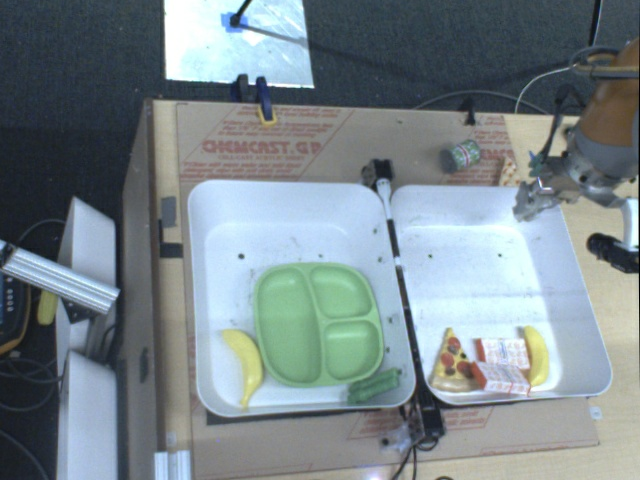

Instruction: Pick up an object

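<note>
- The gripper (pixel 530 200) hangs over the far right corner of the right bin (pixel 480 268), at the end of the arm (pixel 605 118); it is too small and blurred here to tell whether it is open or closed; nothing can be seen in its grasp.
- The likeliest things to pick lie in a row along the near wall of that bin, well apart from the gripper: a toy pizza slice (pixel 455 360) on the left; a red and white carton (pixel 502 363) in the middle, touching the slice; a small yellow banana (pixel 538 355) on the right, just beside the carton.
- All three look like light play food, probably stiff plastic or card; the banana is likely smooth and may slip, so it is best taken across its middle; the carton offers flat parallel sides and seems the surest hold; the slice lies flat and thin, hard to get under.
- Crowding is the risk; closing on one may nudge its neighbours or the wall.
- The left bin (pixel 290 223) holds a green divided plate (pixel 318 323), a second banana (pixel 243 363) at the plate's near left edge, and a green piece (pixel 374 386) at its near right.
</note>
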Controlling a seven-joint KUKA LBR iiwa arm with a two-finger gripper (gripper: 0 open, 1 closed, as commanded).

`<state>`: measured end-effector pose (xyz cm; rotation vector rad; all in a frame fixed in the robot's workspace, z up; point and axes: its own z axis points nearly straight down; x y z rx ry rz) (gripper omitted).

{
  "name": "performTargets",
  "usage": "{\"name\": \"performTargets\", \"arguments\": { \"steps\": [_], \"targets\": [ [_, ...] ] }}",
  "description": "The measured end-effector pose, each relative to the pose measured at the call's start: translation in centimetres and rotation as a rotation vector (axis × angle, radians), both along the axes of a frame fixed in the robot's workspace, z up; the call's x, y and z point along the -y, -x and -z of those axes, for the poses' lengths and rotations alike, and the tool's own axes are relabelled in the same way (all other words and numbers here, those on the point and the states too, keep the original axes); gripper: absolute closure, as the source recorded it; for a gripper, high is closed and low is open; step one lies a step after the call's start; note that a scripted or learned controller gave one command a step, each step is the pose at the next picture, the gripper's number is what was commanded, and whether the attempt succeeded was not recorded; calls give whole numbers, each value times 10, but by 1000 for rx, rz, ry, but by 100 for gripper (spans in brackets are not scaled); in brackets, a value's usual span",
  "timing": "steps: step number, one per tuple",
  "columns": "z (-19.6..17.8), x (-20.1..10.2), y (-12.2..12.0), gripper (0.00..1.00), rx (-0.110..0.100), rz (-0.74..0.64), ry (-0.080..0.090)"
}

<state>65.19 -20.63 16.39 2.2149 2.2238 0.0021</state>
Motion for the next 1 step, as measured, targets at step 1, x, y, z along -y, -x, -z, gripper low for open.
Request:
{"name": "performTargets", "arguments": {
  "steps": [1],
  "targets": [
    [-17, -4, 13, 100, 0, 2, 0]
  ]
}}
